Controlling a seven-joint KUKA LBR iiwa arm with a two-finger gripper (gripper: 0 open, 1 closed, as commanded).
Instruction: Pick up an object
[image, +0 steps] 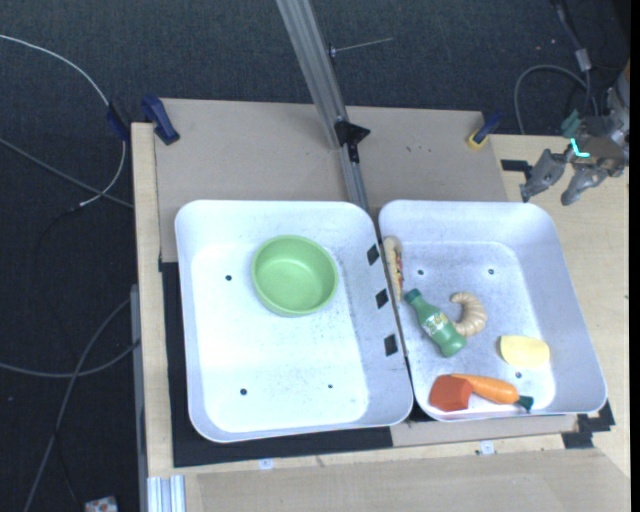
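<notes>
My gripper (556, 185) hangs at the far right, above and outside the right bin's (545, 225) upper right corner, its two fingers spread open with nothing between them. In the right bin lie a green bottle (436, 325), a tan curved piece (468, 311), a pale yellow lump (524, 350), an orange carrot (489, 389) and a red-orange block (449, 394). A light hot-dog-like piece (394, 267) rests against that bin's left wall. A green bowl (294, 274) stands in the left bin (215, 400).
A slanted metal bar (325, 95) runs from the top down to the gap between the bins. Blue (158, 118) and yellow (485, 128) clamps hold the board's far corners. Cables trail over the dark floor at left and top right.
</notes>
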